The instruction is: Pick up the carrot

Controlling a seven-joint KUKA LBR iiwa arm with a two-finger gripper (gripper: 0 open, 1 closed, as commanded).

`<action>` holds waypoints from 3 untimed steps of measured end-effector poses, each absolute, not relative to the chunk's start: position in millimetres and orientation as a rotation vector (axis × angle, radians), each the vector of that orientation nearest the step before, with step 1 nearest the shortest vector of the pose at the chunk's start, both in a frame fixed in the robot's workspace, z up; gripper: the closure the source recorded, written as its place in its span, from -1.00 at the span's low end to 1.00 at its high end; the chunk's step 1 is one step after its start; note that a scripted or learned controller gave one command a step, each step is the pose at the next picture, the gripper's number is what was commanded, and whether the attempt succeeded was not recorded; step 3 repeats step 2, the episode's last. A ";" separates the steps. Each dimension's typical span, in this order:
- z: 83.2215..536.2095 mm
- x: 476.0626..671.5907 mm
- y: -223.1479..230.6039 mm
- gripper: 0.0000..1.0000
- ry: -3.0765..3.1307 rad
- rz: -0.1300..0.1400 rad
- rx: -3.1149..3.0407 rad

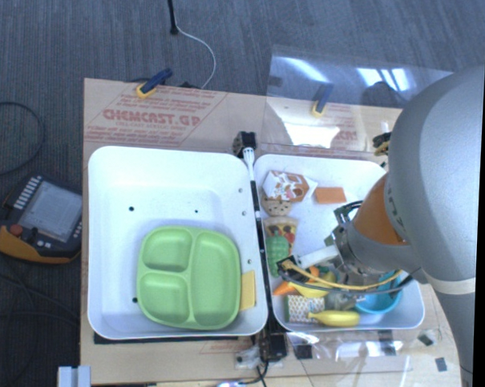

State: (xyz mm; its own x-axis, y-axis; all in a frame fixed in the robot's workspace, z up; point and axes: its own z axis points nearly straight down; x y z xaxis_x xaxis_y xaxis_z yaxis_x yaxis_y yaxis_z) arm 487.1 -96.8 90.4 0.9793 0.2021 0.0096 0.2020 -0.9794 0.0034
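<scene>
While the hand [347, 269] hangs low over the right bin [414, 316], whether it is spread I cannot tell. Just beside it, the carrot [283, 288] lies near the bin's left wall, amid the toy clutter. Beyond sits the left bin's green plate [191, 279].

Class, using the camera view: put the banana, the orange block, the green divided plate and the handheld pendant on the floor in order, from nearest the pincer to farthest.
1. Banana: right bin, front edge, just below the pincer.
2. Orange block: right bin, towards the back.
3. Green divided plate: left bin.
4. Handheld pendant: on the floor, far left.
</scene>
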 end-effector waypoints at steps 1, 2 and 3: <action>89.3 532.1 -106.3 -1.00 0.318 0.004 3.124; 186.9 538.6 -70.7 -1.00 0.367 0.007 3.119; 186.9 538.6 -70.7 -1.00 0.367 0.007 3.119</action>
